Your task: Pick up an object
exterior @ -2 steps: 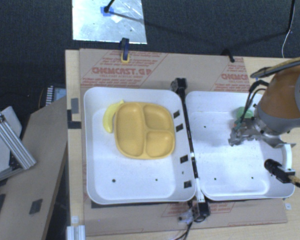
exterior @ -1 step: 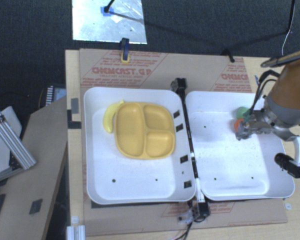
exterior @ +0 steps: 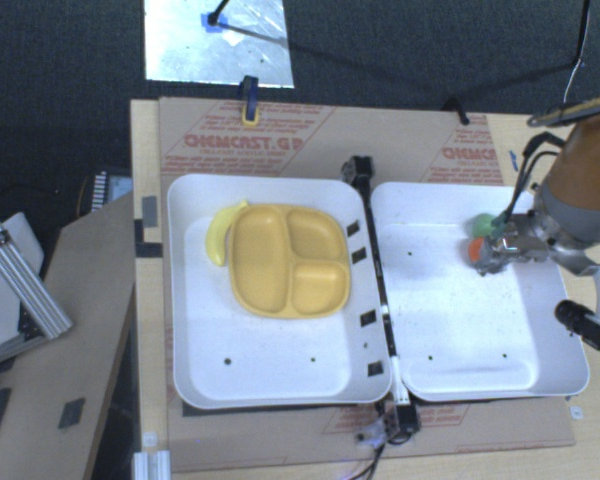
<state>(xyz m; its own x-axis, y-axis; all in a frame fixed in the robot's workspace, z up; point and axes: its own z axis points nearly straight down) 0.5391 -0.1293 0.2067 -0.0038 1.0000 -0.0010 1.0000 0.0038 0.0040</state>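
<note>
Your gripper (exterior: pixel 487 253) sits low over the right bin (exterior: pixel 460 363), beside a small green-and-orange object (exterior: pixel 478 230); you cannot tell its grip.

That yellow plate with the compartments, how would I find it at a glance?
Look at the left white bin. The yellow divided plate lies in its upper middle, three compartments facing up. A banana sits at its left edge, but only the plate is squarish and sectioned.

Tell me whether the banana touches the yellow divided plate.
Touching. The camera view shows the banana tucked against the yellow plate's left rim with no white bin floor between them.
</note>
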